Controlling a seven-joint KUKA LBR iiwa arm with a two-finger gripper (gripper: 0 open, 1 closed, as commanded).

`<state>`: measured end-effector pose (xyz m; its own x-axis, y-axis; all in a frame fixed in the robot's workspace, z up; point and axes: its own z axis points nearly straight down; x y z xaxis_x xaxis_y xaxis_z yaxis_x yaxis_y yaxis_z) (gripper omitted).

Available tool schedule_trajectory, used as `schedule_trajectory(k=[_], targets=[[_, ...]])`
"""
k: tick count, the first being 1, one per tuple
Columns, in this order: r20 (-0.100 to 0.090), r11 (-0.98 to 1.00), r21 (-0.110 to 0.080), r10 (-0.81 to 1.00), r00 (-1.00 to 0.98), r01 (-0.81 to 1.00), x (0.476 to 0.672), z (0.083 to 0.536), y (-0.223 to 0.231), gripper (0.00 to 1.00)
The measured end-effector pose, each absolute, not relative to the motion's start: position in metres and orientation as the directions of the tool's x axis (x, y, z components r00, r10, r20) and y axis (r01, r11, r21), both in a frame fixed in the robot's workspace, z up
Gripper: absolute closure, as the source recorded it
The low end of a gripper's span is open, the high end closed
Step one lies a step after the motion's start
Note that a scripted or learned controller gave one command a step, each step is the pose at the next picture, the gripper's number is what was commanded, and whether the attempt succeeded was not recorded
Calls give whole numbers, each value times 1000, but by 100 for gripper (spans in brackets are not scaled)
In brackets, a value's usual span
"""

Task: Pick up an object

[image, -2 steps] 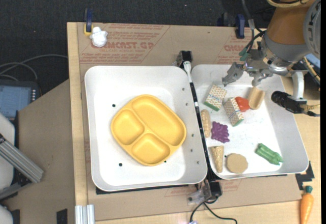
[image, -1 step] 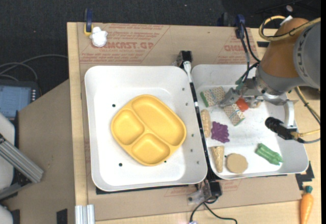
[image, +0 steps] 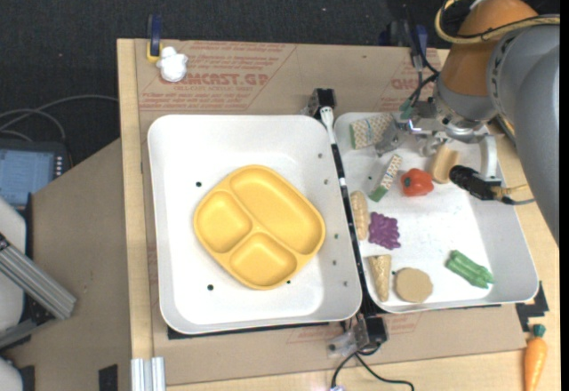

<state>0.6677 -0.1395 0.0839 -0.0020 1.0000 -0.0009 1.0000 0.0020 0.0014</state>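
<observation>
Arm is hovering over right bin [image: 507, 247], hand [image: 427, 133] sitting near the back corner just above red toy [image: 416, 182]; grip state, can't tell. Nothing lifted yet. Next: dropping onto the toy and closing squarely.

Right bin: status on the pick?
Gripper low at right bin's far end, grip unreadable. Red pepper just beside it, on the floor. Toy food crowds around.
</observation>
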Motion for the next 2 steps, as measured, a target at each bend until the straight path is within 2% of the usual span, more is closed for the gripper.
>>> schedule_trajectory(k=[1, 2], targets=[[6, 8, 1, 1000, -8, 1000, 637, 85, -177, 0], [3, -2, -6, 1000, 2, 1000, 580, 84, -166, 0]])
